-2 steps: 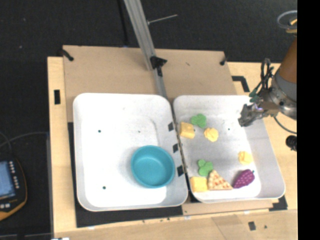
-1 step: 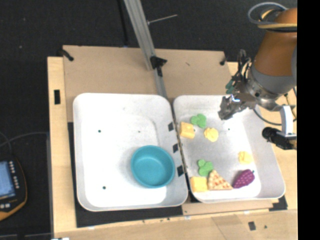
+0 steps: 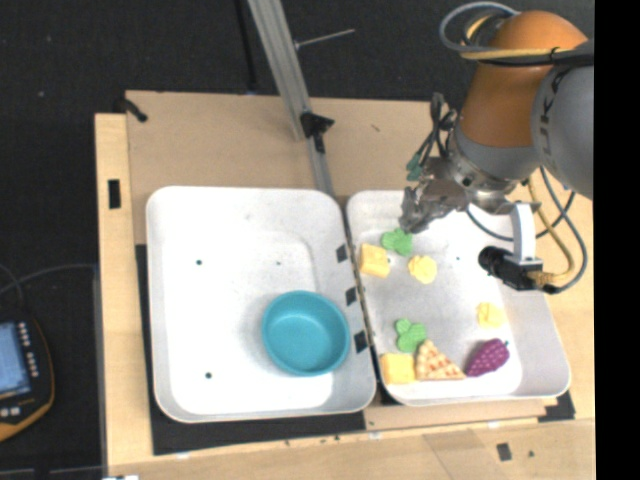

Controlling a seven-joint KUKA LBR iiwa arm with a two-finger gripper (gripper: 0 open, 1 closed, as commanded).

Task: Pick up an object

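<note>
The grey arm (image 3: 520, 88) with its orange band reaches in from the right and bends down over the far left corner of the right bin (image 3: 530, 368). Its pincer (image 3: 415, 218) hangs low there, just above the upper green piece (image 3: 397, 241); nothing shows between its tips. The tips are dark and small, so how wide they stand cannot be told. Cables and the wrist hide part of the bin's far edge, and the arm's upper part is cut off at the right.

On the worktop (image 3: 200, 148), the left bin (image 3: 200, 238) holds a blue bowl (image 3: 303, 331) near its front right corner. The right bin holds small toy foods: a yellow block (image 3: 374, 261) beside the green piece, a yellow lump (image 3: 422, 268), a second green piece (image 3: 408, 335), a yellow cube (image 3: 397, 369), a pizza slice (image 3: 436, 362), purple grapes (image 3: 487, 356) and a small yellow bit (image 3: 489, 315).
</note>
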